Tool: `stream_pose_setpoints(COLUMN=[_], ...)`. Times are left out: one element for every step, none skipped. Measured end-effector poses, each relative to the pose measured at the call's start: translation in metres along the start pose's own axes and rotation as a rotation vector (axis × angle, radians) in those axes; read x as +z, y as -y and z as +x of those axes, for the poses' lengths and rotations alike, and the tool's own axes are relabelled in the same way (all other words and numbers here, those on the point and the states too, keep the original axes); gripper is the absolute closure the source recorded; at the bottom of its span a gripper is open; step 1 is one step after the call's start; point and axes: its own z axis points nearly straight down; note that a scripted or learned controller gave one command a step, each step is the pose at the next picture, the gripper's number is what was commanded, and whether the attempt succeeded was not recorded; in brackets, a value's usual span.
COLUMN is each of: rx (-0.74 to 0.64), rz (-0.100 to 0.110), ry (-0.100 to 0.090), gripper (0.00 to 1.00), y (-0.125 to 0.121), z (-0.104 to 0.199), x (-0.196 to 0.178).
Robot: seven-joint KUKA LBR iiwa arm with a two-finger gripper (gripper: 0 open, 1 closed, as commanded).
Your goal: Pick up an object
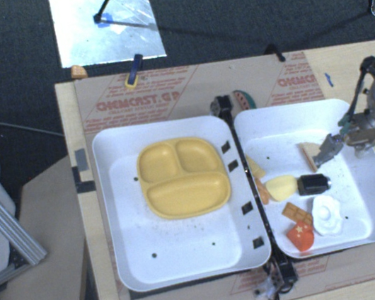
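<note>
The right bin (pixel 373 181) holds several toy foods. A tan wedge (pixel 308 155) lies near its middle. Below it are a pale yellow lump (pixel 280 187), a black block (pixel 313 184), a brown waffle piece (pixel 296 213), a white fried egg (pixel 327 216) and a red tomato (pixel 300 237). An orange strip (pixel 262 191) lies along the bin's left wall. My gripper (pixel 324 152) reaches in from the right and hovers just right of the tan wedge, above the black block. Nothing visible is held in it.
The left bin (pixel 123 214) bears a yellow divided plate (pixel 182 177). A black divider with clips (pixel 243 172) runs between the two bins. Behind the bins, on the cardboard sheet, lie a blue and yellow tool (pixel 134 71) and a green object (pixel 243 99).
</note>
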Motion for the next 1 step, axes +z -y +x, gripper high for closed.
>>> stream_pose_setpoints(rx=[0.002], rz=[-0.023], ry=[0.008], gripper=[0.00], y=[-0.0182], z=[-0.0009], x=[0.1538])
